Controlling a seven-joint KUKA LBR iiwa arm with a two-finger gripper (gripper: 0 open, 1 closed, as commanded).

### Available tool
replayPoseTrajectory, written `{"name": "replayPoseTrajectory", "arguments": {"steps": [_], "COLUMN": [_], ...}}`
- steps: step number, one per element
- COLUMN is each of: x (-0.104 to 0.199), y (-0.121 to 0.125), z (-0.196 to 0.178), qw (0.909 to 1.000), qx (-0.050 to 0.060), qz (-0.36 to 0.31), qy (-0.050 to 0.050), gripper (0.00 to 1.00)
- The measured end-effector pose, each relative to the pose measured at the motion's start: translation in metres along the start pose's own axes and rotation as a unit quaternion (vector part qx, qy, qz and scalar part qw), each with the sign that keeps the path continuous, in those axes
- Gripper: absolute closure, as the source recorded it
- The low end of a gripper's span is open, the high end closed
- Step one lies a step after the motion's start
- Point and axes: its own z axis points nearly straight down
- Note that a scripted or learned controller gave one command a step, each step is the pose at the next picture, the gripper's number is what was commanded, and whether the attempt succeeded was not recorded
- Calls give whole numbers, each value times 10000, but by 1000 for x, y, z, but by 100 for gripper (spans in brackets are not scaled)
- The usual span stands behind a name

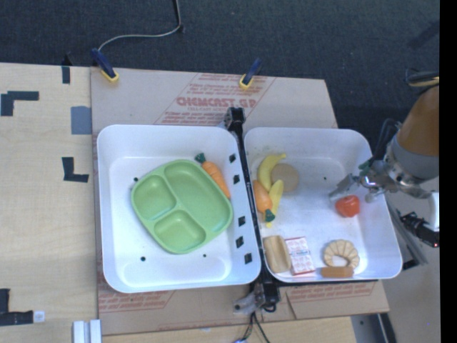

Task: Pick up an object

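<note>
My gripper (pixel 355 190) hangs over the right side of the right bin (pixel 314 141), its two fingers spread apart and open. A small red tomato (pixel 348 206) lies on the bin floor just below the fingertips, not held between them. Elsewhere in the right bin are a yellow banana (pixel 269 168), a tan round piece (pixel 285 176), an orange piece (pixel 262 196), a bread slice (pixel 275 254), a red and white packet (pixel 299 255), a croissant (pixel 340 251) and a sausage (pixel 335 271). The left bin (pixel 118 191) holds a green divided plate (pixel 181 206) and a carrot (pixel 214 177).
The arm's grey wrist with its orange band (pixel 421 138) stands past the right bin's right wall. A black divider clip row (pixel 241 191) runs between the bins. Yellow clamps (pixel 106 69) hold the cardboard at the far edge.
</note>
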Motion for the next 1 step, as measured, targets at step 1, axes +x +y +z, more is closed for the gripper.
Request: {"name": "replayPoseTrajectory", "arguments": {"steps": [1], "x": [1], "y": [8], "z": [62], "qw": [10000], "qx": [-23], "qz": [-6], "qy": [8], "gripper": [0]}}
